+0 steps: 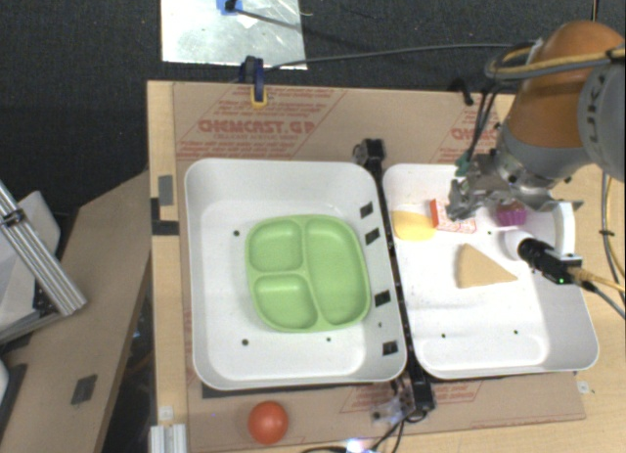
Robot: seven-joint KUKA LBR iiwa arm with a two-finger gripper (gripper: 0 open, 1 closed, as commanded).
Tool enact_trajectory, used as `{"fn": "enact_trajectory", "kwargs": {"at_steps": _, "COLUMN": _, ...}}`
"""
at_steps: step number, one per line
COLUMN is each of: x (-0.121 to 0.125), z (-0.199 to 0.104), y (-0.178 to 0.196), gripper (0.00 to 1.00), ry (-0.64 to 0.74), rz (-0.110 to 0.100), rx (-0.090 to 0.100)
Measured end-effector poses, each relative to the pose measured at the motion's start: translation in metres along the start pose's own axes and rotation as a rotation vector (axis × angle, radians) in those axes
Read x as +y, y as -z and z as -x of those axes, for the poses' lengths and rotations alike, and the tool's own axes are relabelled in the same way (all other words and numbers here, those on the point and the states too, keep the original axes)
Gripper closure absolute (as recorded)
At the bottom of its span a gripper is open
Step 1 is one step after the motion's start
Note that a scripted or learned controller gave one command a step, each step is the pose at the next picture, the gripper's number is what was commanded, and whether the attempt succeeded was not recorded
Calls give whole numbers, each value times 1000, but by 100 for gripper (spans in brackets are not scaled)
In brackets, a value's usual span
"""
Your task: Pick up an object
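Camera view: the gripper is seen lowered into the right bin, its state obscured. Just left of it a yellow round object is found; a purple object sits to its right, and a tan wedge lies below it.

Right bin: lower half open floor. Upper part crowded: yellow piece, tan wedge, purple piece and the end effector close together. Left bin: green divided plate fills the centre; margins free.
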State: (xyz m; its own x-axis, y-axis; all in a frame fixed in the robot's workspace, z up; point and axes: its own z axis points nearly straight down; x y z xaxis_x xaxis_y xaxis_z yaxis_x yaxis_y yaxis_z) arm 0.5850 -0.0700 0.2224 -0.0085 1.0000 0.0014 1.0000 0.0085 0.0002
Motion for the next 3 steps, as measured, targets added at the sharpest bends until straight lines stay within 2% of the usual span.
{"fn": "enact_trajectory", "kwargs": {"at_steps": 2, "x": -18, "z": -102, "y": 18, "gripper": 100, "ry": 2, "rz": 2, "rx": 1}}
{"fn": "enact_trajectory", "kwargs": {"at_steps": 3, "x": -20, "z": -163, "y": 7, "gripper": 100, "ry": 2, "rz": 0, "rx": 1}}
